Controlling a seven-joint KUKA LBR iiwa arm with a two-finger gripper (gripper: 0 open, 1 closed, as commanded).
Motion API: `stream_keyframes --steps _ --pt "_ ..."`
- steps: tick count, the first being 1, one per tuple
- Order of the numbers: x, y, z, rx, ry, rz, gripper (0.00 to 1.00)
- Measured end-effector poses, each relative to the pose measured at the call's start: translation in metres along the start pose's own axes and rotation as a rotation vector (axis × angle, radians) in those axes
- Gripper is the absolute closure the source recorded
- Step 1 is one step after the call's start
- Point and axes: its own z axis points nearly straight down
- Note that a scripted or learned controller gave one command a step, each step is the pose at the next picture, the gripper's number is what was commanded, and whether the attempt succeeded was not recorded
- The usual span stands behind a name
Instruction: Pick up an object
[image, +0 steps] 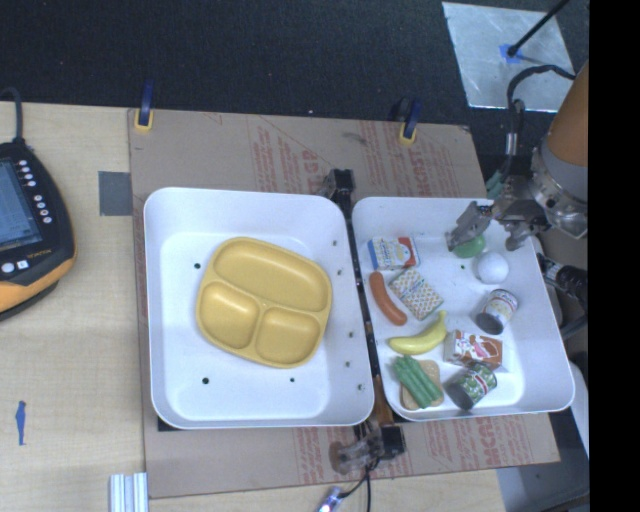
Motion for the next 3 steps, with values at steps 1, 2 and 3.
stream_keyframes --steps 1,2,3 --pt "0.009 -0.015 0.117 0.003 0.000 -0.001 0.00" --pt "0.023 -0.085 0.177 0.000 0.000 -0.002 0.00" --pt "0.030 -0.095 0.176 -0.010 -0.002 -0.003 0.00"
